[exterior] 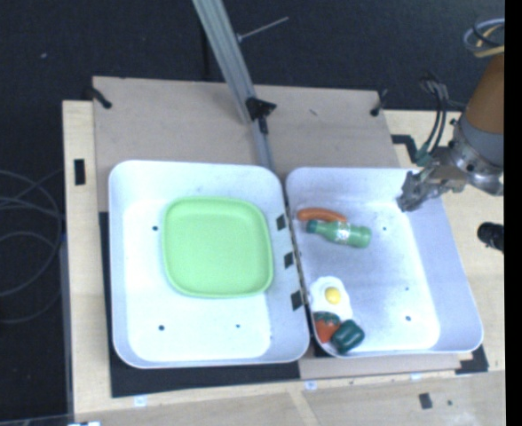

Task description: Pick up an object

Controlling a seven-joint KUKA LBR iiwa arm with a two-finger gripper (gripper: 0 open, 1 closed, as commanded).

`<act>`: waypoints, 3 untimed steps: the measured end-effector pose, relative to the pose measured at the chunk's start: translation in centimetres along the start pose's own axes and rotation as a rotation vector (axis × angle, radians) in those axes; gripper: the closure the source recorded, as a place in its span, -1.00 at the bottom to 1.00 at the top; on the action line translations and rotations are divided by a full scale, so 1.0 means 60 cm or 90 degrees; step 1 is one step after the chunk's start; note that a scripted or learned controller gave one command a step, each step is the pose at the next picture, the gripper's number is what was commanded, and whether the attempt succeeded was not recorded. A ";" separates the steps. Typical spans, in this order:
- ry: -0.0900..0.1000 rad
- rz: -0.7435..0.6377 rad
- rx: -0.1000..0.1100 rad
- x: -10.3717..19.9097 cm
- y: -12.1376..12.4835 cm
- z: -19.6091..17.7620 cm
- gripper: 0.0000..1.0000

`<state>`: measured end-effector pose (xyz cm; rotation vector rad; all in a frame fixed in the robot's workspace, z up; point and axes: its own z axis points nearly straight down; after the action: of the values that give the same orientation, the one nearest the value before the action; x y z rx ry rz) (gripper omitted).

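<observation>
In the right bin (421, 273) lie an orange sausage-like toy (320, 214), a green bottle (340, 232) just below it, a fried-egg toy (330, 295) and a dark green and red piece (341, 334) at the front left corner. My gripper (412, 193) hangs over the bin's upper right edge, well to the right of the bottle and apart from every object. Nothing shows between its fingers.
The left bin (137, 264) holds a light green square plate (217, 246). A grey metal pole (230, 56) slants down from the top to the gap between the bins. Cables run off the bench at the left.
</observation>
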<state>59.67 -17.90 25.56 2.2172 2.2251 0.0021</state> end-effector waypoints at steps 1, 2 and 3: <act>0.000 0.000 0.000 0.095 0.034 -0.002 1.00; 0.000 0.000 0.000 0.165 0.047 -0.004 1.00; 0.000 0.000 0.001 0.260 0.060 0.015 1.00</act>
<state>63.25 -2.27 24.67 2.2178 2.2254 0.0006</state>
